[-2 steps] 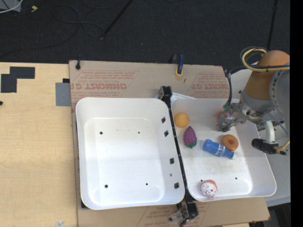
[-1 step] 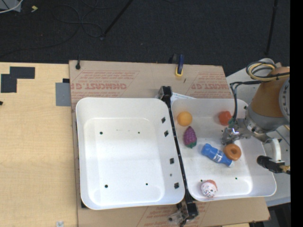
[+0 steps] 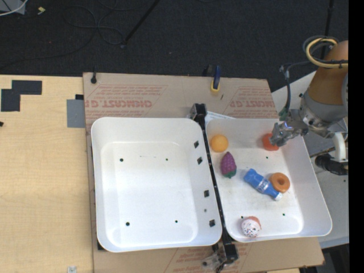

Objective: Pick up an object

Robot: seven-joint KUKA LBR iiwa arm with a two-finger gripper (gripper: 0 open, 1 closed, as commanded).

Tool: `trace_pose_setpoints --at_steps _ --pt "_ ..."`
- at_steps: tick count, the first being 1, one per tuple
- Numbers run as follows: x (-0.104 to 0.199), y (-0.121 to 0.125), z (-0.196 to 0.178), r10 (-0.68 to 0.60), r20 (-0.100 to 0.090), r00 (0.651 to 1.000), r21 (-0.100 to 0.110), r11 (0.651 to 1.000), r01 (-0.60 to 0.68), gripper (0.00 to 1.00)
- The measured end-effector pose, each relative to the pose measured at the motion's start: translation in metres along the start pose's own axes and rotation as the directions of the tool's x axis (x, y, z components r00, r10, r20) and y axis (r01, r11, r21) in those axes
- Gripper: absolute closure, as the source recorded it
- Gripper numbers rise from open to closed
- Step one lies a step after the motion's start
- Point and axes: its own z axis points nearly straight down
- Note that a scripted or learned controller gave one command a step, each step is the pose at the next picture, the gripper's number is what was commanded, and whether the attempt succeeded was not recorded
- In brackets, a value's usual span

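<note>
The right bin [image 3: 307, 209] holds several small objects. An orange ball [image 3: 219, 143] lies near its back left, with a purple grape-like piece [image 3: 228, 165] just in front of it. A blue bottle [image 3: 260, 183] lies in the middle, touching an orange ring [image 3: 280, 182] on its right. A white and pink ball [image 3: 251, 226] rests at the front wall. A small red object [image 3: 269, 143] sits at the back right. My gripper [image 3: 281, 133] hangs right over that red object's right side, partly covering it.
The left bin [image 3: 114, 152] stands beside the right one, their walls meeting along a black clamp strip [image 3: 206, 169]. A blue and yellow clamp [image 3: 215, 79] sits on the cardboard behind the bins. The grey arm [image 3: 324, 104] comes in from the right.
</note>
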Motion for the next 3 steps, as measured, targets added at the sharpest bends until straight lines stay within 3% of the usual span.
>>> trace_pose_setpoints --at_steps 1,2,3 --pt "-0.002 0.013 0.054 -0.001 -0.003 1.0 0.013 1.0 0.001 1.0" --pt "0.009 0.017 -0.17 0.001 0.003 1.0 -0.008 1.0 -0.001 1.0" --pt "0.0 0.013 -0.076 0.003 -0.003 1.0 0.018 1.0 -0.003 1.0"
